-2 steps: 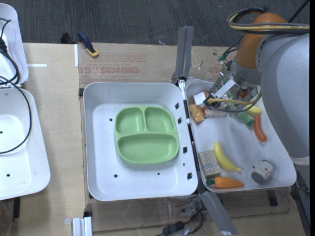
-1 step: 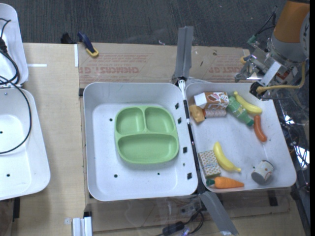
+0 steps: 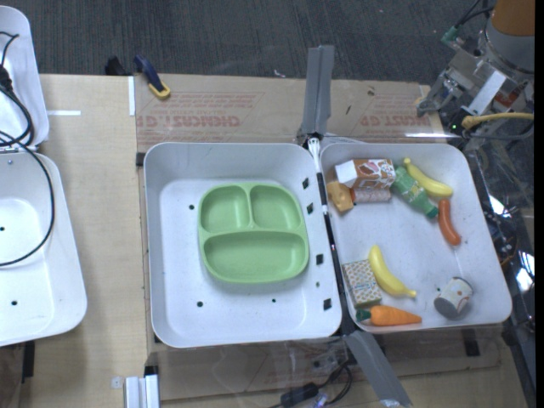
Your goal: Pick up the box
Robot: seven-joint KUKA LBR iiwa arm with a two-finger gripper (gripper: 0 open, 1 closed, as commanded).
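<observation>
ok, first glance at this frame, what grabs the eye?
The green divided plate, alone in the left bin. Next, the right bin: two bananas, a carrot, a small patterned box at its near edge and a carton at its far edge. The arm sits at the top right corner.

A dark grey carpeted floor (image 3: 221,15) runs along the top, behind the counter (image 3: 93,117). The counter is pale wood, partly covered by a flattened brown cardboard sheet (image 3: 229,109) with red lettering printed on it. A grey metal post (image 3: 320,92) stands upright at the middle. Light is even and soft, with faint shadows.
</observation>
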